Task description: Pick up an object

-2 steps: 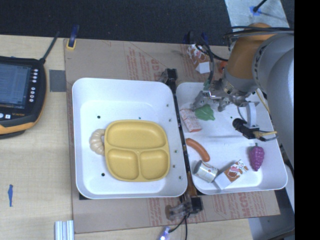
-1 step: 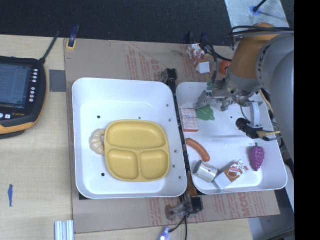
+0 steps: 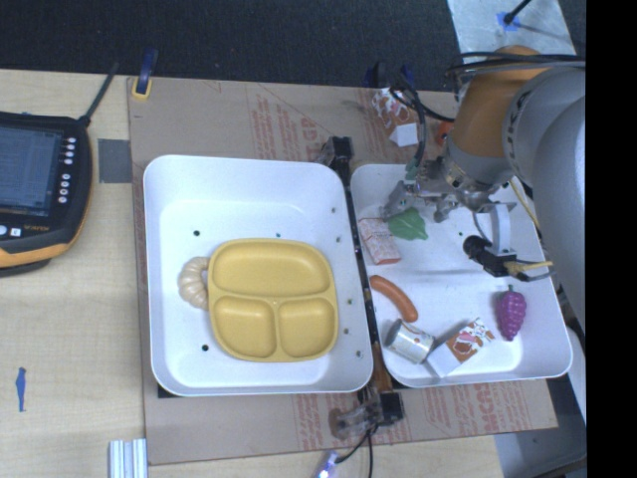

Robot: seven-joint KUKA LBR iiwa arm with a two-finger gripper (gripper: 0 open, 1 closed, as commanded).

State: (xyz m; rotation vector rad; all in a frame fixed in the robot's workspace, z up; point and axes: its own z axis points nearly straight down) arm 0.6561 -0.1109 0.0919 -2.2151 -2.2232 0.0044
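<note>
a: where's the arm (image 3: 518, 118) now?

b: upper right of the frame, leaning over the right bin (image 3: 448, 366). the gripper (image 3: 423, 199) sits low at that bin's upper left corner, right above a green thing (image 3: 408, 226).

a: has it got hold of it?

b: i can't tell how the jaws stand; the wrist hides them. the green thing looks to be lying on the bin floor just under them, touching or nearly so.

a: what else is near?

b: a pink packet (image 3: 379, 240) just left of the green thing, against the bin wall. lower down a sausage (image 3: 394, 298), a can (image 3: 408, 342), a small carton (image 3: 460, 345), and grapes (image 3: 511, 312) at the right. the left bin (image 3: 169, 187) carries a yellow tray (image 3: 271, 298) with a shell (image 3: 192, 281) beside it.

a: so what could go wrong?

b: i'd say the green thing is flat and small, so the jaws may close over it and come up with nothing. it's also crowded there: the packet and the wall are close, so a finger could land on the packet or nudge it instead.
</note>
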